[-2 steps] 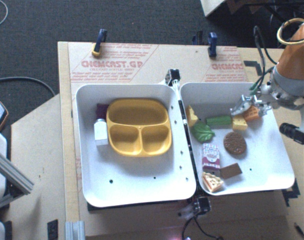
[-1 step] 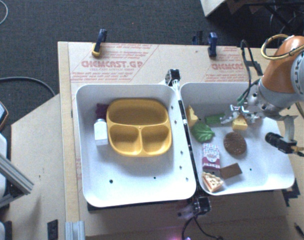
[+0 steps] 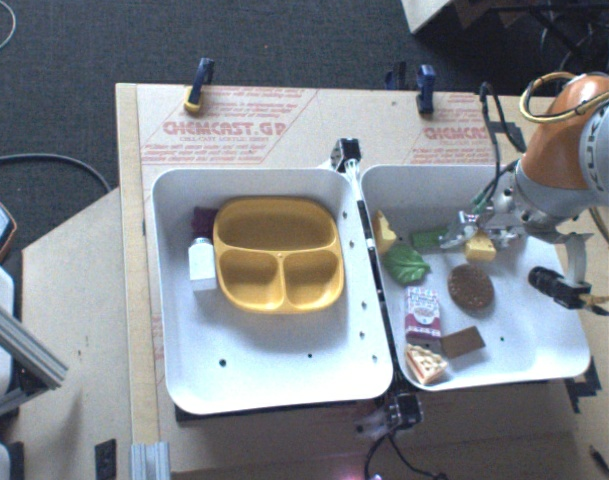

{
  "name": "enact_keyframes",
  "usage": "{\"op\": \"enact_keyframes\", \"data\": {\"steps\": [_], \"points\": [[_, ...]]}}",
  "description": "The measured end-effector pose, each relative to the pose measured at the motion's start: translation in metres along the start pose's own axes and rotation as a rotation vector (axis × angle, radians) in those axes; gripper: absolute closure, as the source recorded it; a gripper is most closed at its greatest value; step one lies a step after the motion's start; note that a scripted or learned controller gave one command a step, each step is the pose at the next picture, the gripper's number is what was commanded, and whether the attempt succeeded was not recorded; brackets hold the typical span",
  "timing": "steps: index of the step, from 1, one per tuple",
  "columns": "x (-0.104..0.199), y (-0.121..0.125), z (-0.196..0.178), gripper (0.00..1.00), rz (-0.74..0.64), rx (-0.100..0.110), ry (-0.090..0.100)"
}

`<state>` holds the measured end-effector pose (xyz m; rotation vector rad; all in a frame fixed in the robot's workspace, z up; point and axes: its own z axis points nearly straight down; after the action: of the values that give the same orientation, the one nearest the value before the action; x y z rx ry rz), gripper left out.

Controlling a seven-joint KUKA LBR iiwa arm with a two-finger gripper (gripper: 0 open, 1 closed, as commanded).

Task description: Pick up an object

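Note:
My gripper [image 3: 481,234] hangs low over the upper middle of the right bin [image 3: 564,343], at the end of the grey arm with the orange band [image 3: 569,118]. A small yellow block [image 3: 481,250] sits right at its tip, partly covered by it. Close by in the same bin lie a dark green strip [image 3: 429,237], a green leaf [image 3: 406,265], a round brown cookie [image 3: 470,289], a pink packet [image 3: 422,314], a brown bar [image 3: 462,342] and a pizza slice [image 3: 426,366]. A yellow piece [image 3: 384,234] rests against the bin's left wall.
The left bin [image 3: 264,368] holds a yellow divided tray [image 3: 278,254], a white bottle [image 3: 201,264] and a dark purple item [image 3: 204,217]. A black cable fitting [image 3: 556,287] juts over the right bin's right side. Clamps [image 3: 198,85] [image 3: 425,87] stand at the board's back edge.

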<state>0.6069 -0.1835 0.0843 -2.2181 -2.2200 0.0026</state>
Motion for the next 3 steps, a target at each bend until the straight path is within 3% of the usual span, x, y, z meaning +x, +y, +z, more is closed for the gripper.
{"op": "enact_keyframes", "data": {"steps": [1,3], "points": [[0.000,0.001,-0.012,1.00,0.000,-0.004,-0.001],[-0.001,0.011,-0.134,1.00,-0.001,-0.013,-0.004]]}}
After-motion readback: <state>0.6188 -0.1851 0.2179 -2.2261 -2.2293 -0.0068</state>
